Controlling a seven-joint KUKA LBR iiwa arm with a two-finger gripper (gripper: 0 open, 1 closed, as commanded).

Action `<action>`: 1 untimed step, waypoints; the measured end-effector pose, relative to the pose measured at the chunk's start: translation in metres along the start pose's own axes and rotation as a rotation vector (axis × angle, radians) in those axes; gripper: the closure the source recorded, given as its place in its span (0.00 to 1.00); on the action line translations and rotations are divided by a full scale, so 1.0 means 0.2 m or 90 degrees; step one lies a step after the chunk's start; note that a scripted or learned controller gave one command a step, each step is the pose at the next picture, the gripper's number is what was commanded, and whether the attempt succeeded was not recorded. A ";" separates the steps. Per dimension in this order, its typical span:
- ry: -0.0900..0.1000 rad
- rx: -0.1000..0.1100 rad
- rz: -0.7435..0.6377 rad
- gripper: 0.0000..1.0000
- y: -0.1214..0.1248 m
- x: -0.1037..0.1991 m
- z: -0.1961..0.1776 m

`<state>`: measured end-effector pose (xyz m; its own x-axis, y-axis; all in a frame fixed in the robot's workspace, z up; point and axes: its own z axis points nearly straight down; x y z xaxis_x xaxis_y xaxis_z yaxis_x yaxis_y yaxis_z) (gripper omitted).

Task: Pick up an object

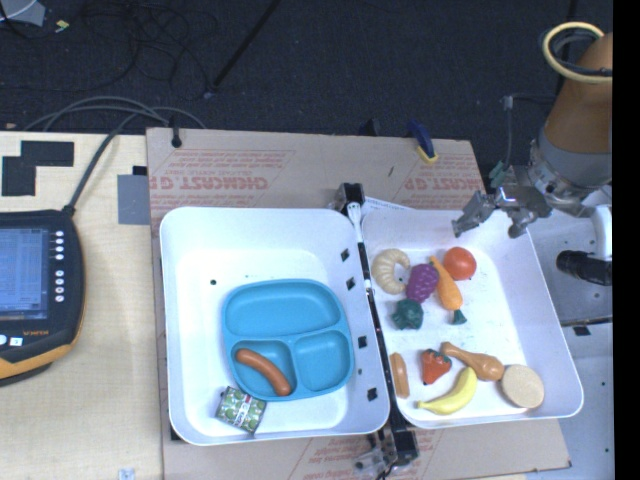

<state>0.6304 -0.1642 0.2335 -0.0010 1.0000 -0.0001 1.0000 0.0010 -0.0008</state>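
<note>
My gripper hangs over the upper right corner of the right bin, fingers spread wide, nothing between them. Step in hand: approach, no object picked yet.

Candidates lie in the right bin: tomato nearest the gripper, touching the carrot; grapes and bagel to their left; broccoli below. Lower down: strawberry, banana, a tan round slice.

Left bin holds a blue tray with a sausage in its lower-left compartment, and a small green packet just outside the tray.

Next move, my judgement: come down and left over the tomato, centre the fingers around it, then close. The carrot pressing against it may block one finger.
</note>
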 end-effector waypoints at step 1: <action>0.003 0.005 0.000 0.00 -0.11 0.23 0.72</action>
<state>0.6084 -0.1189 0.0897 -0.0012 1.0000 0.0046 1.0000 0.0012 -0.0090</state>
